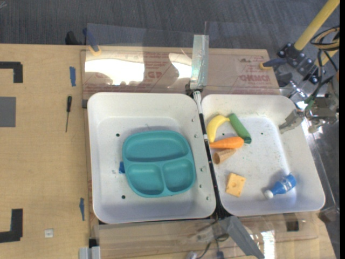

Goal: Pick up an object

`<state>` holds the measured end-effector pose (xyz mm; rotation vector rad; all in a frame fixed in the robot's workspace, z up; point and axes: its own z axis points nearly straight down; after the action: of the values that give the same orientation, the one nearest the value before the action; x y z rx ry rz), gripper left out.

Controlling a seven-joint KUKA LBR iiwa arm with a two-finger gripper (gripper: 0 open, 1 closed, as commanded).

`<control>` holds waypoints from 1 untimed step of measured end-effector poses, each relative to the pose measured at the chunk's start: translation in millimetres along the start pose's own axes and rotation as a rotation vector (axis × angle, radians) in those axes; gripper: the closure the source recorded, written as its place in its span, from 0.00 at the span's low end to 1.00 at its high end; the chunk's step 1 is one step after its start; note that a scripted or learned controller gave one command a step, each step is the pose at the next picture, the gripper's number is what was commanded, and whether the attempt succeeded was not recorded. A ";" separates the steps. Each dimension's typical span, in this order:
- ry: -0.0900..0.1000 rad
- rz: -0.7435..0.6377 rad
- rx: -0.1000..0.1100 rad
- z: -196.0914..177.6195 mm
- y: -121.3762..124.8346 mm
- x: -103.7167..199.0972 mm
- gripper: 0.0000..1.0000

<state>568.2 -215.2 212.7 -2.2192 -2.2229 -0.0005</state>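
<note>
gripper [294,120]: I see it parked at the right bin [318,193] rim, clear of items
jaws: can't tell
targets: banana [216,125], carrot [227,143] clustered; bottle [281,186] isolated, easiest pick

1. Beyond my bench lies a dark grey carpeted floor [161,4].
2. My bench top [38,144] is pale wood, marked with black squares and bits of blue tape [72,75].
3. Glare from overhead light shines on a clear sheet [140,66] behind the bins.
</note>
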 end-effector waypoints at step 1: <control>0.008 -0.179 0.005 93.5 -3.3 -2.6 0.00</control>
<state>565.0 -217.7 119.2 -2.0056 -2.4048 -0.0040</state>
